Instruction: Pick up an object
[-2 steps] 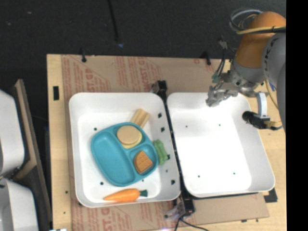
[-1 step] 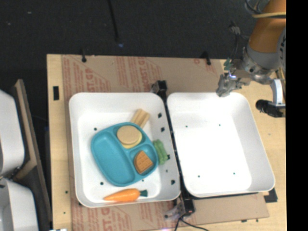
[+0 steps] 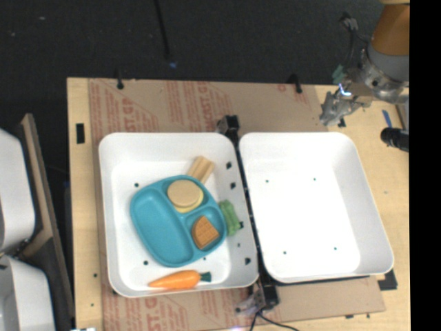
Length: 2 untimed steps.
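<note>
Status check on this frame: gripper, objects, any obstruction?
Gripper over bench beyond right bin. Carrot, blue tray in left bin. Nothing between.

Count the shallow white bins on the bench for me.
2. The left shallow white bin holds a blue divided tray and an orange carrot; the right shallow white bin sits beside it, nearer the gripper.

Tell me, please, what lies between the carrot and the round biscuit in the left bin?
In the camera view, the blue divided tray lies between the carrot and the round biscuit, which sits in the tray's upper compartment.
</note>
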{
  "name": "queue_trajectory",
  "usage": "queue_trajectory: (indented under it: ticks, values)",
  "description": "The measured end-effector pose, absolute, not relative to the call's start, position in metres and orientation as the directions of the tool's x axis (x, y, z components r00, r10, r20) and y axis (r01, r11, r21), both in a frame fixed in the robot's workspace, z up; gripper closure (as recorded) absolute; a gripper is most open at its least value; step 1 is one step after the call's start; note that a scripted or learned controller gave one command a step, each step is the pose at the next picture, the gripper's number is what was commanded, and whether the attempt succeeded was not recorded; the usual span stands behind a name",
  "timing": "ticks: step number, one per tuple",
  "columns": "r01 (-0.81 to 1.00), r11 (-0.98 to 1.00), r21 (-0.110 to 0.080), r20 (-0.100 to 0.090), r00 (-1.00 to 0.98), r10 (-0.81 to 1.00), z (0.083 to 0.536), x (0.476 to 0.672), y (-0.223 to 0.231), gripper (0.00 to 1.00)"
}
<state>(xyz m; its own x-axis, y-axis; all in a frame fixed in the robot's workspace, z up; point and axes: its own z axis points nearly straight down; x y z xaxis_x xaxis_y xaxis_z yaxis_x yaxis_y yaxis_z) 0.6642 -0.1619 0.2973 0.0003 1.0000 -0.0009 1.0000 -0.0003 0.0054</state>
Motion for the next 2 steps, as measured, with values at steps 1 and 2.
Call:
queue_trajectory:
  ticks: [1, 2]
  values:
    - [1.0, 0.003, 0.001, 0.001, -0.003, 1.0, 0.285, 0.645, -0.106, 1.0]
    - [1.0, 0.002, 0.0, 0.001, -0.002, 1.0, 0.269, 0.629, -0.062, 1.0]
